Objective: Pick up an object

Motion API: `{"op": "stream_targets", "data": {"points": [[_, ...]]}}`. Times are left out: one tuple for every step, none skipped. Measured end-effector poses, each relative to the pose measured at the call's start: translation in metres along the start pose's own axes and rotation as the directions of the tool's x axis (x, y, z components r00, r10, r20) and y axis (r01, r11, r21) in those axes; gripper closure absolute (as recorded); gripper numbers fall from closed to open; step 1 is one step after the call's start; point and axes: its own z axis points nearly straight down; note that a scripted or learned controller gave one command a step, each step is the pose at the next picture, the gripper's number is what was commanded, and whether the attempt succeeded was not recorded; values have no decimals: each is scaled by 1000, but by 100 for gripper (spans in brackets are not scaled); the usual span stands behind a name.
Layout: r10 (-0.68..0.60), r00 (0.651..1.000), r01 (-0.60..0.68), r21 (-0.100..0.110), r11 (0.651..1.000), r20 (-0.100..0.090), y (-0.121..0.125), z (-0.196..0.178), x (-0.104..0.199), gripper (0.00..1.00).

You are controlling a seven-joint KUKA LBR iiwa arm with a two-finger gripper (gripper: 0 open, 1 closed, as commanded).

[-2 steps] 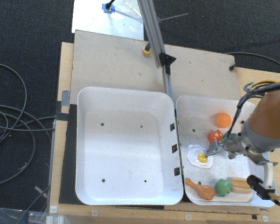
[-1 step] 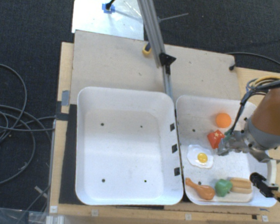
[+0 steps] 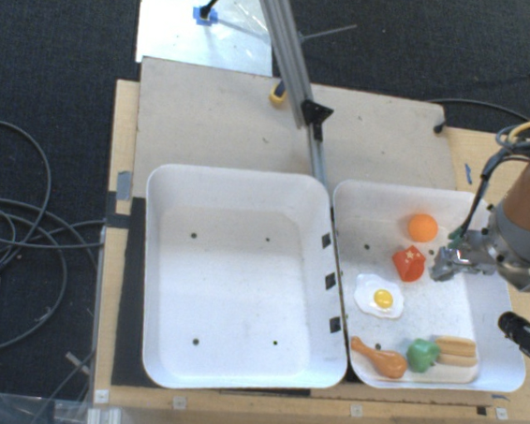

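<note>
Drumstick, green piece, hotdog along near wall of right bin. Strawberry just beside gripper: probably light, stiff, slippery; best taken across middle. Finger state unclear.

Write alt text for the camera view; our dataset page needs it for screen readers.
A grey-and-orange robot arm's pincer hovers beside a red toy in the right bin, which also holds an orange ball, fried egg, drumstick, green piece and hot dog.
</note>
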Motion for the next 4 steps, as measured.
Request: {"op": "stream_targets", "data": {"points": [[-2,1000,2,1,1000,-1,2,-34,-1,100],[-9,1000,9,2,1000,-3,23,-51,48,100],[-10,1000,10,3,1000,-4,47,-44,95,100],[-11,1000,11,3,1000,-5,66,-43,154,100]]}}
